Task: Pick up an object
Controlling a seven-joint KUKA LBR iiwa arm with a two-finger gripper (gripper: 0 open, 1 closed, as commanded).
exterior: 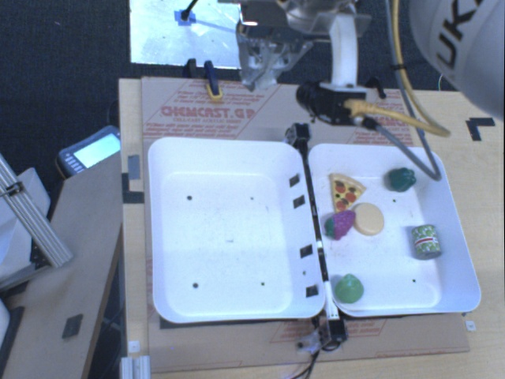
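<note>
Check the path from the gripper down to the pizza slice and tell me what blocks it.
Nothing visible blocks it. The gripper hangs above the bench behind the bins, and the pizza slice lies uncovered near the back of the right bin. The purple toy and tan disc sit close in front of it, crowding that side.

A robotics lab: a workbench (134,212) bearing two white bins (229,235) under a cabled arm (465,30).
</note>
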